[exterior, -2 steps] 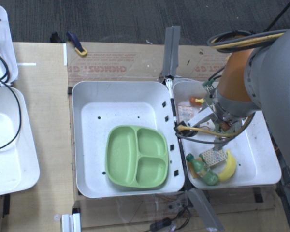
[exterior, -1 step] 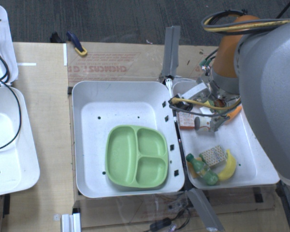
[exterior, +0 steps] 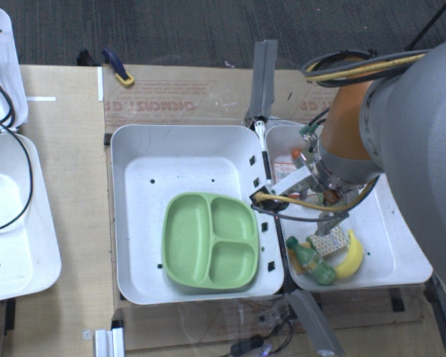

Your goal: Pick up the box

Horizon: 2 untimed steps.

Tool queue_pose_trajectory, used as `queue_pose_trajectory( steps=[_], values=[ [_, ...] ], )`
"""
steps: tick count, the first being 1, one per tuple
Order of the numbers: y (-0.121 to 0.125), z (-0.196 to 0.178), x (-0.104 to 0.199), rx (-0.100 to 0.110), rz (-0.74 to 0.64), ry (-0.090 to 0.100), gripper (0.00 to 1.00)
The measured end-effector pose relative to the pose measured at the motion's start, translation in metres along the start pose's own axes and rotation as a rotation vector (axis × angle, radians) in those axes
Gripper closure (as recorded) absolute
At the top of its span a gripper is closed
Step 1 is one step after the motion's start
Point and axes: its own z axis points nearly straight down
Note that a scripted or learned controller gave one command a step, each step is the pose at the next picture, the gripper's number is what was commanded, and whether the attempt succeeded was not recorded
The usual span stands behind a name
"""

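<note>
The box (exterior: 285, 171), a flat white carton with red print, is seen lying in the far left corner of the right bin (exterior: 401, 270), partly covered by the arm's wrist; only a small corner of its printed face is exposed. The gripper (exterior: 323, 196) is lowered into the same bin just beside the box, but its tips are hidden beneath the wrist and cabling, so whether they are spread or pressed together cannot be told; nothing is shown pinched between them. The arm (exterior: 401, 125) is presented as a smooth grey cylinder with a glossy orange band (exterior: 346, 125) above the wrist; a yellow cable (exterior: 305, 203) is looped below it. Nearer the front of the right bin are gathered a curved yellow banana (exterior: 351, 257), a small speckled pale block (exterior: 329, 241) touching it, and a green bottle with an orange cap (exterior: 308, 260). In the left bin (exterior: 134, 199), a shallow white moulded tub with rounded corners, a matte pale-green three-compartment tray (exterior: 210, 240) is laid flat; both bins are borne on a light wooden bench (exterior: 67, 103).
</note>
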Motion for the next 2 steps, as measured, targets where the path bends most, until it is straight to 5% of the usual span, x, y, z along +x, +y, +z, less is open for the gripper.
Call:
queue_pose_trajectory(
  steps=[1,2],
  values=[
    [0.0,0.0,0.0,0.0,0.0,0.0,0.0],
    [0.077,0.0,0.028,-0.001,0.106,0.0,0.0]
  ],
)
